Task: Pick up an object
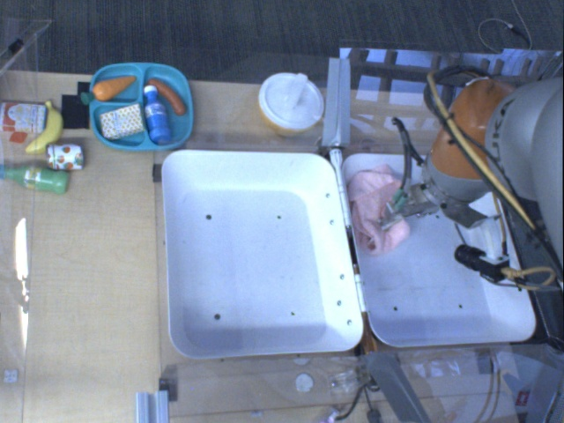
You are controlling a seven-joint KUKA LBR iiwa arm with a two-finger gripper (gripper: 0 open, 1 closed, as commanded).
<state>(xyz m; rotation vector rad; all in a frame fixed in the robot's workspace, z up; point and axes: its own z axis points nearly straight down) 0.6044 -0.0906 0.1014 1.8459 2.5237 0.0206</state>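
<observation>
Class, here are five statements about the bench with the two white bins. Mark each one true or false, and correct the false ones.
1. A pink cloth lies in the right bin. True.
2. The gripper is over the left bin. False: it is at the pink cloth in the right bin.
3. A blue divided tray sits on the bench beyond the left bin's far left corner. True.
4. The banana lies inside the blue divided tray. False: it lies on the bench to the left of the tray.
5. A round container with a white lid stands beyond the bins, near the gap between them. True.
</observation>
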